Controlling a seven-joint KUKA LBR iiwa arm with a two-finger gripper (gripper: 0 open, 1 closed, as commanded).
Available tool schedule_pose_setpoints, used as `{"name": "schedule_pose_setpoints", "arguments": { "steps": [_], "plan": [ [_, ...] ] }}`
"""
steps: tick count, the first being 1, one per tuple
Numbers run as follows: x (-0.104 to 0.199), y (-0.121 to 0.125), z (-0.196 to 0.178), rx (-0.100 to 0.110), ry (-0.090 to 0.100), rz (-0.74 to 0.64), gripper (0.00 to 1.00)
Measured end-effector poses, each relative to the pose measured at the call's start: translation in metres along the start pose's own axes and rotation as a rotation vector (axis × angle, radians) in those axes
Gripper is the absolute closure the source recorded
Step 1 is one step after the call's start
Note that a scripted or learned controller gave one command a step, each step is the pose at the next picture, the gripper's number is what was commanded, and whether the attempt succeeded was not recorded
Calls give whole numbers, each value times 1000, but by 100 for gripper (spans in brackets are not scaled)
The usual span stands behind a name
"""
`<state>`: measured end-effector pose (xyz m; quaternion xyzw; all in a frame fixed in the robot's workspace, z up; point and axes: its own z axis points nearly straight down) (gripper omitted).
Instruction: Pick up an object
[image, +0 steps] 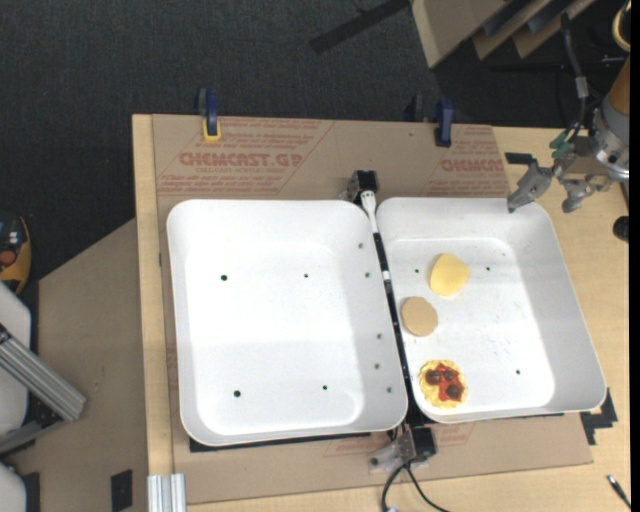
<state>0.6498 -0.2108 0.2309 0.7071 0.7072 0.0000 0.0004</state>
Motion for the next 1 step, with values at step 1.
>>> {"name": "schedule_pose_setpoints", "arguments": {
  "steps": [1],
  "plan": [
    [40,15,155,9,5,-4,0]
  ]
}}
